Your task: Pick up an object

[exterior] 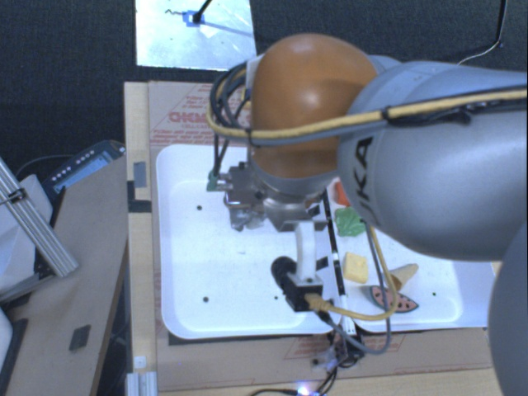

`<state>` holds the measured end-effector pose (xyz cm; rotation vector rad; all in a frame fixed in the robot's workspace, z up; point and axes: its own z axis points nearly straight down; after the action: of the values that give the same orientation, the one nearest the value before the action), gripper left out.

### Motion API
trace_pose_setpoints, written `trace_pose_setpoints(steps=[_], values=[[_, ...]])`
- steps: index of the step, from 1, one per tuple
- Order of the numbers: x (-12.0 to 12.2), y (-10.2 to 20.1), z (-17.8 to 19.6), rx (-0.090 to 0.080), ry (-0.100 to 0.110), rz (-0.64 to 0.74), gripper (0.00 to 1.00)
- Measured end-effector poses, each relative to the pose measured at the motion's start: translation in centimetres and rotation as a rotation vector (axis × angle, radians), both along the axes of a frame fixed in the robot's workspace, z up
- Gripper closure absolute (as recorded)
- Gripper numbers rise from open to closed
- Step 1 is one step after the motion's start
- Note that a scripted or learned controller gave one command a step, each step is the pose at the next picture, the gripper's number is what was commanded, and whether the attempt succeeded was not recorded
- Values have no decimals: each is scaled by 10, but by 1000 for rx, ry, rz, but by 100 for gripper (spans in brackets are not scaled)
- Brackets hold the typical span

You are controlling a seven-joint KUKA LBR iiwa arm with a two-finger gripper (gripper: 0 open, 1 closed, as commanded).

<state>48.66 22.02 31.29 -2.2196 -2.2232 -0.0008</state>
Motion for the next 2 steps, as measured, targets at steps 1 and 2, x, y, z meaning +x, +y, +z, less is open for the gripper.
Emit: trace_pose_setpoints(steps=[1,2], values=[[0,-11,-9,0,0,-1,100],[0,15,-25,0,2,4,100]])
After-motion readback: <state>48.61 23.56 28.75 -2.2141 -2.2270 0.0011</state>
